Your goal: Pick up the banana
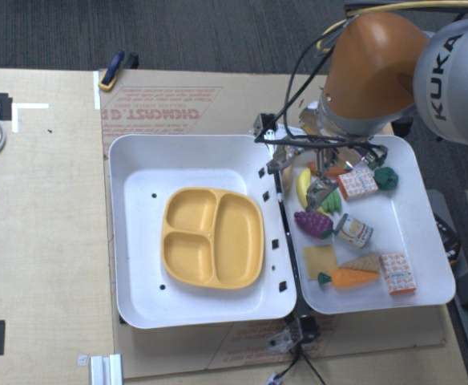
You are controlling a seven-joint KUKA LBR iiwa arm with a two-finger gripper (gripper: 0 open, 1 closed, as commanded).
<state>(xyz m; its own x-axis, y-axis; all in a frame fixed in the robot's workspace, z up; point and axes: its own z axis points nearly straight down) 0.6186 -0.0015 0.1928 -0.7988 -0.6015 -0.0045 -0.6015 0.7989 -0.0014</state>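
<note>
The banana (303, 185) is a small yellow piece lying in the right bin (426, 239), near its left wall and towards the back. My gripper (322, 189) hangs below the orange wrist band, low in that bin, right beside the banana on its right and partly over a green toy (332, 204). The wrist and cables hide the top of the gripper and part of the banana. The view does not show the banana held.
Around the banana lie purple grapes (314, 223), a red-and-white box (357, 183), a green vegetable (386, 177), a small tin (354, 231), a yellow slice (320, 259), a carrot (350, 277) and a second box (397, 273). The left bin (130, 215) holds a yellow divided plate (214, 237).
</note>
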